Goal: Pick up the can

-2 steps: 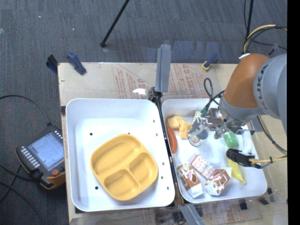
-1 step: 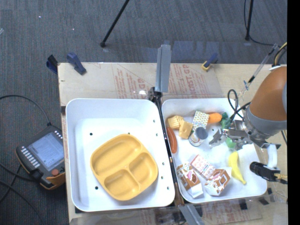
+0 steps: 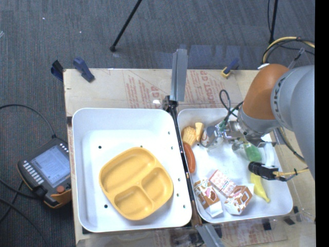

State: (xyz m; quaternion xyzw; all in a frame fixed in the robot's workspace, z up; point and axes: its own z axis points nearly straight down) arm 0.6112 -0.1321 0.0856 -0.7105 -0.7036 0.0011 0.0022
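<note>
The can (image 3: 209, 136) is small and silvery and lies near the back left of the right bin (image 3: 286, 199). My gripper (image 3: 227, 133) hangs low over that bin, right beside the can on its right; whether it touches the can is not clear. Behind it, the grey arm with its orange band (image 3: 264, 91) hides the bin's back right part.
Around the can lie a waffle-like toy (image 3: 189, 134), a sausage (image 3: 189, 158), a green bottle (image 3: 253, 152), a banana (image 3: 260, 187) and three small cartons (image 3: 222, 181) toward the front. In the left bin (image 3: 87, 127) there is a yellow divided plate (image 3: 135, 183).
</note>
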